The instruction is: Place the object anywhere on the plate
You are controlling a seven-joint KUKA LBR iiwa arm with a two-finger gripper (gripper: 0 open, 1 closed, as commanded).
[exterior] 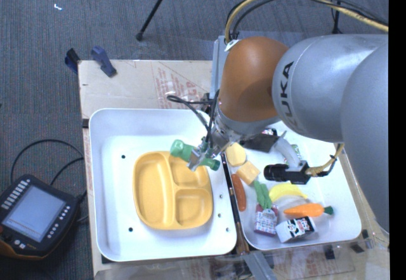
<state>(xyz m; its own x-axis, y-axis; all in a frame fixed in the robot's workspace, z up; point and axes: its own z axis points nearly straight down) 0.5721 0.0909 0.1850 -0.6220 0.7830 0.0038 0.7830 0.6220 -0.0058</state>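
Right now I am reaching in over the seam between the two white bins, my orange band and grey wrist hanging above the left bin's (108,145) right side. My claw (202,159) is sitting at the upper right corner of the yellow divided plate (171,199), and a green object (181,149) is lying there against its tip, poking out to the left and overlapping the plate's top rim. From this slant I cannot tell how my claw is set or whether it is gripping that green piece at all. The plate is resting in the left bin, three compartments facing up. In the right bin (346,221) toy food is lying in a loose pile: a carrot (306,210), a banana (287,192), a sausage (238,192) and a small carton (297,228).
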